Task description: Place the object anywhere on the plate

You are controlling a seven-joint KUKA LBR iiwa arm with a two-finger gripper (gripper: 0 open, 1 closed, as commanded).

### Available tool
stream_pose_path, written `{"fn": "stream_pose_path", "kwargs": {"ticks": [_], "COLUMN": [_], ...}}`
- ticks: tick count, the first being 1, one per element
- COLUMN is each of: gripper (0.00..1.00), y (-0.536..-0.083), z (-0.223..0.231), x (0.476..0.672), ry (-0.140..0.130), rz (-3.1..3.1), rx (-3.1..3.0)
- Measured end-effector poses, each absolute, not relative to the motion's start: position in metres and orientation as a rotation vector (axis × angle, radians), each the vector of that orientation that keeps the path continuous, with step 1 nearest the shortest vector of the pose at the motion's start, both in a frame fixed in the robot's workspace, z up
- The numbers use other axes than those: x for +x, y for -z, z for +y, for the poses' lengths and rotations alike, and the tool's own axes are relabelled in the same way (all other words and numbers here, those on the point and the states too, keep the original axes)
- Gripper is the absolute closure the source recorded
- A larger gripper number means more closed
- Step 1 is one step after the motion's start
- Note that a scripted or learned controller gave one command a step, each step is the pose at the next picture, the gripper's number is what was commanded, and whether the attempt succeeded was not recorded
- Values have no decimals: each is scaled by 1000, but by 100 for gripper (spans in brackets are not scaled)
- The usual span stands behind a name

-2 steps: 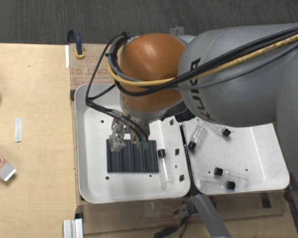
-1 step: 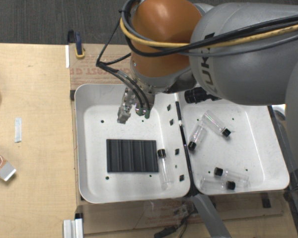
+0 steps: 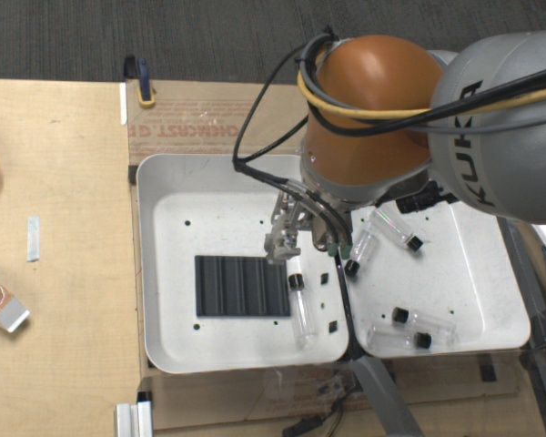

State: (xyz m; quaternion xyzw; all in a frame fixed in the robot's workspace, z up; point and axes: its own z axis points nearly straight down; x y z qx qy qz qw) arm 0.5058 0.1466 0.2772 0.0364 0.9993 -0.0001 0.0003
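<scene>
I see the gripper (image 3: 283, 241) above the black plate's (image 3: 241, 286) right edge; grip state I cannot tell.

A robotics lab: white bins (image 3: 155, 244) on a wooden bench (image 3: 55, 198) (industrial arm (image 3: 491, 126) overhead).

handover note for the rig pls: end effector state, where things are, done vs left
End effector: low over the left bin, by the upper right corner of the dark ribbed plate. Finger state unreadable from this angle.
Objects: one clear tube with a black cap lies in the left bin just right of the plate, off it. More tubes lie in the right bin.
Done: nothing on the plate yet.
Left: pick a tube and set it on the plate.
</scene>
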Motion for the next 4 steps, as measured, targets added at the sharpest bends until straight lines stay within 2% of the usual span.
{"fn": "stream_pose_path", "kwargs": {"ticks": [1,2,3,4], "gripper": [100,100,100,100], "y": [-329,-326,-296,-332], "z": [174,133,216,224], "x": [503,488,498,494], "ry": [-1,0,0,-2], "rz": [3137,3136,3140,3107], "rx": [117,-164,89,-439]}}
